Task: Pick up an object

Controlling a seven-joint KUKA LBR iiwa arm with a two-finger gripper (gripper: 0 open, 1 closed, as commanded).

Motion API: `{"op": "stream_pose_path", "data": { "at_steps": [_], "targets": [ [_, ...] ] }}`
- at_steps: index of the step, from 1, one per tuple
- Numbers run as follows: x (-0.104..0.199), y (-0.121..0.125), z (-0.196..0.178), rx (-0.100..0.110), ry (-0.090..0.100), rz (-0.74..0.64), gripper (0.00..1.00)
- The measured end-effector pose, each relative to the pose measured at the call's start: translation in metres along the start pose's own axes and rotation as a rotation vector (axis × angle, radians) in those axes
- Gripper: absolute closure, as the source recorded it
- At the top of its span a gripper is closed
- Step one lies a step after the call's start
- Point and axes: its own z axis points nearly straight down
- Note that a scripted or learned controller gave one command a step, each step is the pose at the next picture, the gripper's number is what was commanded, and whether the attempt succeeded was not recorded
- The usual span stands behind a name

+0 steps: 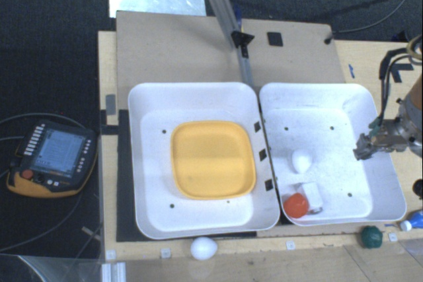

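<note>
The right bin [344, 105] holds a small white egg-shaped object [301, 160] near its middle. In its front left corner a red ball [295, 206] lies against a white block [311, 195]. My gripper [365, 146] hangs over the right side of this bin, well to the right of the white egg-shaped object and apart from all three things. Nothing shows in its grasp. A yellow square plate [213, 159] lies in the left bin [149, 142].
On the bench in front of the bins lie a white egg [203, 248] and a green ball [371, 236]. A blue item [414, 222] sits at the right edge. A teach pendant [50, 157] rests on the floor at left. A slanted metal pole [225, 6] rises behind the bins.
</note>
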Motion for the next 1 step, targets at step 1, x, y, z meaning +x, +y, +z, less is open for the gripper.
{"op": "stream_pose_path", "data": {
  "at_steps": [1],
  "targets": [
    [0.0498,0.0108,-0.0073,0.000,0.000,0.001,1.00]
  ]
}}
